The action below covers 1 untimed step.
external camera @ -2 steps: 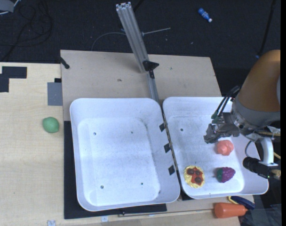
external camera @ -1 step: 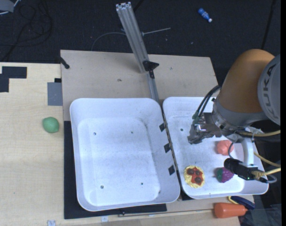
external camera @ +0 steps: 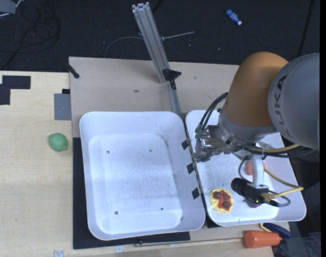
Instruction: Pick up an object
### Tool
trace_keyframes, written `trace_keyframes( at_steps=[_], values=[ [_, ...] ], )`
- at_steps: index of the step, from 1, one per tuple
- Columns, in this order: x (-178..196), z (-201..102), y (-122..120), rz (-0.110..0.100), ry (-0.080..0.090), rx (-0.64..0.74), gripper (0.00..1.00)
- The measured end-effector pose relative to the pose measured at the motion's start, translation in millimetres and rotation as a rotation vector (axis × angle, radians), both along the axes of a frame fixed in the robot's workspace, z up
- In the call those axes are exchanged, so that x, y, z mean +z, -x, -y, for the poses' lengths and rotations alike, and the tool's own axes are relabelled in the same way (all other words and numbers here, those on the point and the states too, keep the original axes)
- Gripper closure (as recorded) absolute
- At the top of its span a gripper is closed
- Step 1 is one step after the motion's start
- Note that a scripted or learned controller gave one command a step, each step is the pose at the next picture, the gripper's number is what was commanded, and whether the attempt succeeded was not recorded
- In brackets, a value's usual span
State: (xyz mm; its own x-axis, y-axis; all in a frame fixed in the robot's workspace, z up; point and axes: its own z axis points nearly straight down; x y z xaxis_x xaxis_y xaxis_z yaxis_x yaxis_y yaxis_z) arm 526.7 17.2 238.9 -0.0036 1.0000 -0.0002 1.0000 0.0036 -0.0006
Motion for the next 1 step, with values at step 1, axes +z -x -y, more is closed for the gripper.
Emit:
trace_keyframes(
  at_steps=[1],
  values=[
    [-8.5,-48.3,-21.4,0.0,-0.001,-0.001,1.0]
  ],
)
